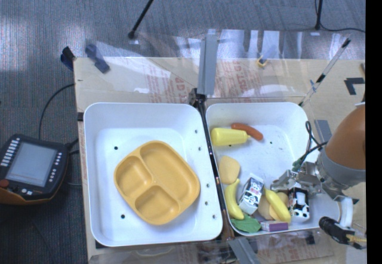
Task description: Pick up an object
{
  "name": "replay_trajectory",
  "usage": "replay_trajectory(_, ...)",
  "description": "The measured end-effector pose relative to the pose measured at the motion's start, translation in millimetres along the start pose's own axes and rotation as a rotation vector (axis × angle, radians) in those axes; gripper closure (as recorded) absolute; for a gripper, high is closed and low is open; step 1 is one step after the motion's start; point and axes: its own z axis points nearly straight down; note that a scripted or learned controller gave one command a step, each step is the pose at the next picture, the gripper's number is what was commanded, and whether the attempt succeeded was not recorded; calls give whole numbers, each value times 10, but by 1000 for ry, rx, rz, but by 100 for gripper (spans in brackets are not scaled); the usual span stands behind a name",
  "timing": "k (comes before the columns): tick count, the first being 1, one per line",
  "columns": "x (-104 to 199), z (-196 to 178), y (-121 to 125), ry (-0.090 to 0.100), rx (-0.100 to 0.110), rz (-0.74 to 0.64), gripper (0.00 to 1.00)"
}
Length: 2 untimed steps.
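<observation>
Pincer [293, 188] low in right bin [280, 112], 4 o'clock corner; finger state unclear. Nearest banana [277, 204]: light, stiff, slick plastic; grip across middle.

Single fixed camera above the bench [149, 80], looking down at a slant; both bins in frame, arm [352, 143] entering from right
</observation>
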Motion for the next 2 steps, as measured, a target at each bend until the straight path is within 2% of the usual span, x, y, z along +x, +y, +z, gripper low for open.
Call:
replay_trajectory(1,1,-109,6,3,0,6,100)
replay_trajectory(2,793,-1039,713,0,1,88,100)
